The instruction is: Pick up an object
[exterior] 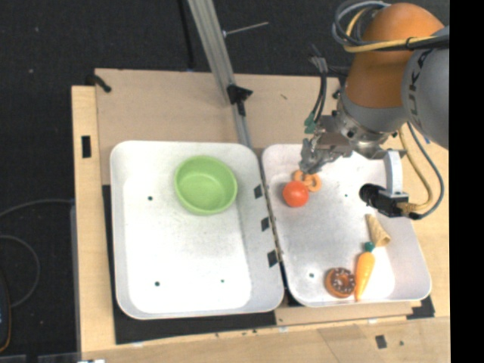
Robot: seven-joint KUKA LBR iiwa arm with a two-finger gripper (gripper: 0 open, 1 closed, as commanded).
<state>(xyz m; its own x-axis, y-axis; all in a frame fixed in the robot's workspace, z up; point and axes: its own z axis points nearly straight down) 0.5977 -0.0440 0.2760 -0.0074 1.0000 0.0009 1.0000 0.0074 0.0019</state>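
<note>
Camera view, starting at the bottom of the frame: the right bin (pixel 401 293) has a toy carrot (pixel 364 272) at its lower right, touching a round brown doughnut-looking thing (pixel 339 282) on its left. Just above the carrot sits a tan cone (pixel 378 231). Further up, a red-orange tomato-like ball (pixel 296 194) rests near that bin's left wall, with a small orange ring (pixel 308 180) touching its upper right. The gripper (pixel 311 166) hangs right over that ring, tips down at it, but honestly can't tell how its jaws stand. Over in the left bin (pixel 181 286), a green bowl (pixel 205 185) sits in the upper middle.
</note>
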